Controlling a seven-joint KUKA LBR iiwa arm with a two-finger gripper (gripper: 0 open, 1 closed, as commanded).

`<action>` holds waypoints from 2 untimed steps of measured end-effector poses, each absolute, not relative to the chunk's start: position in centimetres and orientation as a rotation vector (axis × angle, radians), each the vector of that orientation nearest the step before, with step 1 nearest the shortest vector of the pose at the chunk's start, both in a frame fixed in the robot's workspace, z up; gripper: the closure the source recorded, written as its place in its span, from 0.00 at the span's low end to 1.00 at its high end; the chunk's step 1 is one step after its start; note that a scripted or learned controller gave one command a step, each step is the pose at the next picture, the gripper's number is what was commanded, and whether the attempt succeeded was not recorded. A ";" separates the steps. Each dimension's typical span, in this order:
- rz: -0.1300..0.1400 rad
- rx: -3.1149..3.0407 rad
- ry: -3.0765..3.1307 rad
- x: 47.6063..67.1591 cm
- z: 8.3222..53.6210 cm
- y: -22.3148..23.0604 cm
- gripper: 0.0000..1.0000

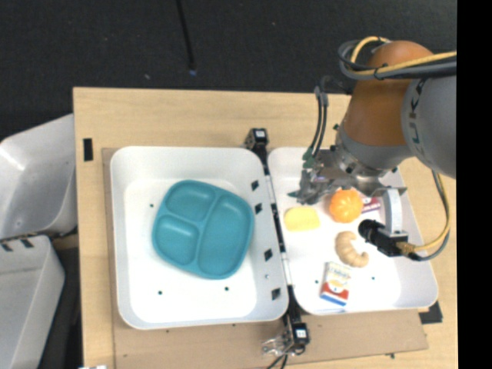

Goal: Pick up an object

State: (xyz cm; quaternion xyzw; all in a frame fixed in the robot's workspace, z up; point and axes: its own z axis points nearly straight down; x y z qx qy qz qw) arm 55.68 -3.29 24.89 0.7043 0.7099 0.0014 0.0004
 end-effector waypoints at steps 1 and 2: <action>0.004 2.212 2.231 58.1 24.6 2.6 1.00; 0.003 2.213 2.227 61.2 23.6 7.2 1.00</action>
